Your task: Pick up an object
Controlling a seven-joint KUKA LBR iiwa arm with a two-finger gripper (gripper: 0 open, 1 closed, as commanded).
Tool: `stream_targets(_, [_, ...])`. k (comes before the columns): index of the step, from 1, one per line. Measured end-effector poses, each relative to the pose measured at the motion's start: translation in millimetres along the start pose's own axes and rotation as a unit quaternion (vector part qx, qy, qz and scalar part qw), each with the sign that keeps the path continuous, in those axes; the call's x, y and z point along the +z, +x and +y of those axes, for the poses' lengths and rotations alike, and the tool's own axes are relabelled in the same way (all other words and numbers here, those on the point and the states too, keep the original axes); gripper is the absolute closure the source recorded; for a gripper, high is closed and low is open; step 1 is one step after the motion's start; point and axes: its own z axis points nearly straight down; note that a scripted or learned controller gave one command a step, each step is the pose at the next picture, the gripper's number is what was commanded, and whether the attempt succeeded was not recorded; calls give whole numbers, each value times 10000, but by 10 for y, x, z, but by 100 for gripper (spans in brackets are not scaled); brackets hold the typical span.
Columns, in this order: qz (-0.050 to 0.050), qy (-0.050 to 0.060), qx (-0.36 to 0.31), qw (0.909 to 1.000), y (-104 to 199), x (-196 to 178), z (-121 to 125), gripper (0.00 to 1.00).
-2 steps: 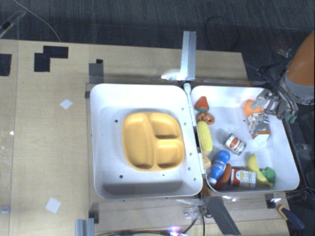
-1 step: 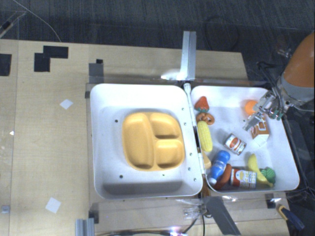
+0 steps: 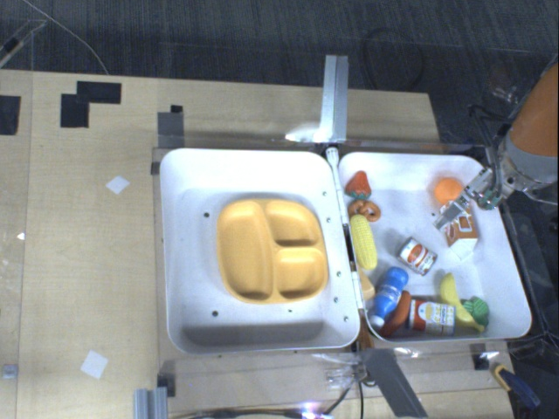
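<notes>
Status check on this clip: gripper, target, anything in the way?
Gripper low in the right bin, at the orange and carton. Nothing seen held. Can and banana close by.

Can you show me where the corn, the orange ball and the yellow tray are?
Yellow plastic corn cob (image 3: 363,243), camera view, on the middle of the cob.
Round orange ball (image 3: 447,189), camera view, on its top surface.
Yellow plastic tray with three compartments (image 3: 269,249), camera view, on the ridge between its compartments.
</notes>
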Motion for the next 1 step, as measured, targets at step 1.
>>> stream_targets(1, [-4,-1,1766,9843,32,210,-34,0])
